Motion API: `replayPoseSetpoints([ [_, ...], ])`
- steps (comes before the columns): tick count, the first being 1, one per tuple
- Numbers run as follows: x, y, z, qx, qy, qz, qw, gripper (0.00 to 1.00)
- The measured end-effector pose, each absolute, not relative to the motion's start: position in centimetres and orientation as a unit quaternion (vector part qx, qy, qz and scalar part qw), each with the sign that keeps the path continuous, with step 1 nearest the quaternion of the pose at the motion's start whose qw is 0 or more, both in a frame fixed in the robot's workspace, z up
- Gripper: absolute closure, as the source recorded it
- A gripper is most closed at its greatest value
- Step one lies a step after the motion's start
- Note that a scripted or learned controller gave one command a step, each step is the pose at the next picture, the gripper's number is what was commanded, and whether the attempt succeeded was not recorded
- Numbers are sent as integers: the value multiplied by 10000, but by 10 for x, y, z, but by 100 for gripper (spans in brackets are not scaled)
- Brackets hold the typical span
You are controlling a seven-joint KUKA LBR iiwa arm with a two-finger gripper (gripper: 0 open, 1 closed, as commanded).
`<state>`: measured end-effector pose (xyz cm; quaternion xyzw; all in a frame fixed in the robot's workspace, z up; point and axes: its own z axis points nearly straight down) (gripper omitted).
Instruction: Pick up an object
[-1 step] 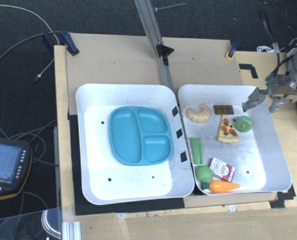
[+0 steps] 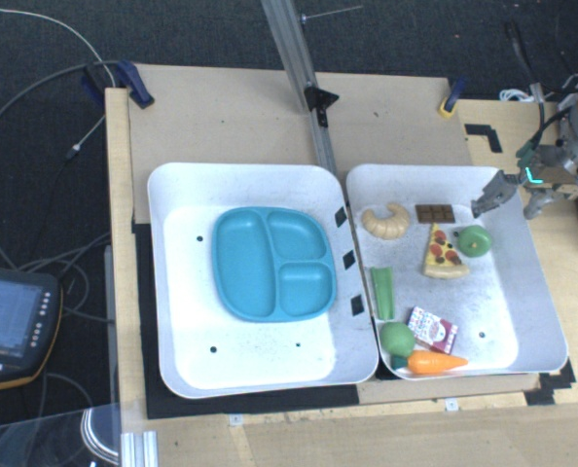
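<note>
The wooden bench [image 2: 231, 115] bears two shallow white bins side by side. The left bin [image 2: 177, 261] holds a blue divided tray [image 2: 272, 263] lying flat near its middle. The right bin [image 2: 523, 305] holds the small things: a slice of toy pizza [image 2: 444, 254] near the centre, a croissant [image 2: 385, 221] up towards the left wall, a green strip [image 2: 381, 293] lying along that wall, and a pink-and-white packet [image 2: 432, 329] lower down. A carrot [image 2: 436, 363] lies against the front rim, with a green ball [image 2: 398, 339] just beside it (touching or nearly so). A green apple [image 2: 474, 241] sits just right of the pizza, and a brown chocolate bar [image 2: 434, 213] lies above the pizza.

The gripper [image 2: 512, 198] hangs over the bin's upper right corner — fingers spread apart, nothing between them — near the apple but clear of it.
</note>
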<state>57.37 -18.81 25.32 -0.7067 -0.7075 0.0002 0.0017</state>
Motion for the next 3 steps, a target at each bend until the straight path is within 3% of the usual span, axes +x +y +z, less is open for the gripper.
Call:
replayPoseSetpoints([
  [3, 570, -182, 95, -7074, -7068, -1, 10, 0],
])
